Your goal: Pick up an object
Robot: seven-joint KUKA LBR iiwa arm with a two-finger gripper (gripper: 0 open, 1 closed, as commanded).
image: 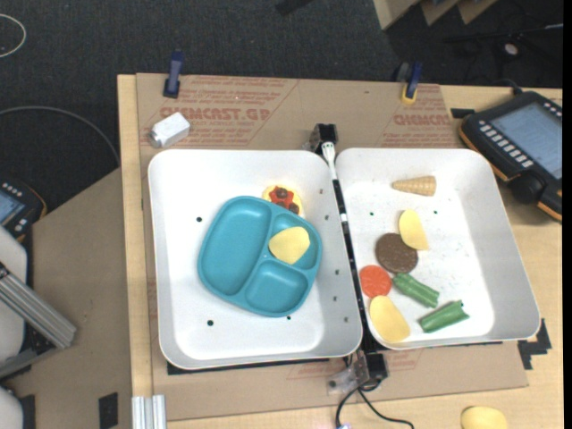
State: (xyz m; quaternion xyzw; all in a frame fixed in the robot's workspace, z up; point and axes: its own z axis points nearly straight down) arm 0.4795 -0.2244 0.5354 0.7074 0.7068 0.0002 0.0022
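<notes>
The left bin holds a blue divided plate with a pale yellow piece in its upper right compartment. Behind the plate lies a small red and yellow item. The right bin holds a tan cone, a yellow slice, a brown disc, a red round piece, two green pieces and a yellow oval near the front edge.
A black handheld pendant lies right of the right bin. Blue clamps grip the board's back edge. A small white block sits behind the left bin. A yellow object lies at the bottom edge.
</notes>
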